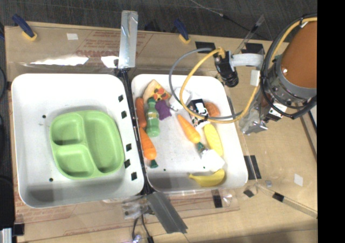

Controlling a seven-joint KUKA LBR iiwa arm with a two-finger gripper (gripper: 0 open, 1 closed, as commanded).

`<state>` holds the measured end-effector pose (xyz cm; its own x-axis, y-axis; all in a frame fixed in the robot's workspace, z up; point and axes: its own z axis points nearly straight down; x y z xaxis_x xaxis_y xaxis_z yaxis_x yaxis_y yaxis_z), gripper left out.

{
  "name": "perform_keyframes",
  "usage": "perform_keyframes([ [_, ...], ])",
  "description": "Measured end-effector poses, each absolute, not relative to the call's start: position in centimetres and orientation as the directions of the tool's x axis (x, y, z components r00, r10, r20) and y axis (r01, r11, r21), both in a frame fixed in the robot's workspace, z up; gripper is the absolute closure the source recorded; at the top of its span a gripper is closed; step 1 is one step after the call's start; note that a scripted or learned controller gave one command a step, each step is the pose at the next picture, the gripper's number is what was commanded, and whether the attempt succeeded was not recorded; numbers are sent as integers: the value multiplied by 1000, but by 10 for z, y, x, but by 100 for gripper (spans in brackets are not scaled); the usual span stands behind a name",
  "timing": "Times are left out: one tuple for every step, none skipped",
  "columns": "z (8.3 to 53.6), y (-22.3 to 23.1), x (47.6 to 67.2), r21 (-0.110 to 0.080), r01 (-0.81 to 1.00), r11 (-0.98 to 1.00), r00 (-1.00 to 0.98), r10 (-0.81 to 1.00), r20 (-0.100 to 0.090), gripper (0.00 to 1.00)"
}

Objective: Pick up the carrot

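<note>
An orange carrot (188, 128) with a green stub end lies slantwise in the middle of the right bin (233, 145). A second carrot (148, 147) lies along that bin's left wall, green end toward the front. The grey arm with its orange band (299, 56) hangs over the bench to the right of the right bin. Its gripper (254, 124) is low beside the bin's right rim, outside the bin and well to the right of both carrots. Nothing shows in its hold.
Around the carrots lie a green bottle (153, 119), a purple piece (163, 108), a pizza slice (154, 90), a yellow lemon-like piece (213, 138), a banana (207, 178) and a white piece (212, 159). A yellow cable (186, 83) loops over the bin. The left bin holds a green divided plate (86, 144).
</note>
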<state>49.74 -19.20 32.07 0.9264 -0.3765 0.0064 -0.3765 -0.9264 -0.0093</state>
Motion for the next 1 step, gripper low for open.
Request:
perform_keyframes([
  [322,-208,506,-6,-194,-981,981,-194,5,100],
])
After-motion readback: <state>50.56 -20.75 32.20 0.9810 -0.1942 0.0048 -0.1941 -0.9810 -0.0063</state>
